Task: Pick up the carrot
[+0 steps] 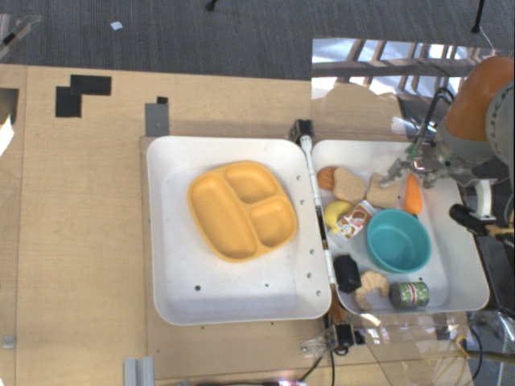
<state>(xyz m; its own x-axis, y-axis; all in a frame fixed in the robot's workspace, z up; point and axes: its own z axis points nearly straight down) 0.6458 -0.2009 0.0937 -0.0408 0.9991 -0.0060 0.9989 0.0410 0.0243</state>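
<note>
Two white bins: a yellow divided plate [241, 210] in the left, clutter in the right bin [475, 292].
Teal bowl [397, 241], green-labelled can [409, 294], its print unreadable. The carrot [413, 195] lies just beside the gripper [418, 166]; its grip cannot be told.

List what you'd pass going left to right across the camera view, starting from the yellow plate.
Yellow divided plate → black object → teal bowl → carrot.

Robotics lab, wooden bench [80, 240], white bins [233, 308], grey carpet [161, 22], cables [475, 360]
</note>
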